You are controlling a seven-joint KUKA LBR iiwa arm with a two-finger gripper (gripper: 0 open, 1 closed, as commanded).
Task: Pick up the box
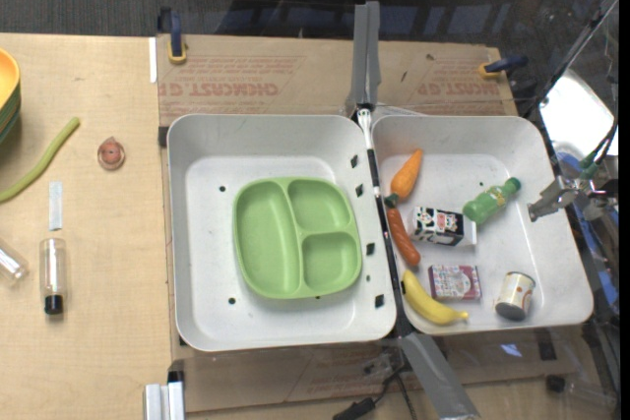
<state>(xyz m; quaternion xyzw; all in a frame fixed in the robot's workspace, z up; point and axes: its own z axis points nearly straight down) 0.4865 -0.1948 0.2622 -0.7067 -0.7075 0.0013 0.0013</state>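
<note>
TARGET: box lies flat in right bin, between banana and can | HANDLING: judged light, rigid carton, crushable; short sides to be gripped | GRIPPER: at right rim, opening cannot be told, nothing seen held

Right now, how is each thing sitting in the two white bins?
green divided tray: flat in the left bin, nothing in its compartments
carrot: lying down, right bin
sausage: lying down
cow-print box: on its side
pink box: lying flat
banana: lying unpeeled
green bottle: tipped over
can: on its side
gripper: by the right rim, holding nothing
</note>
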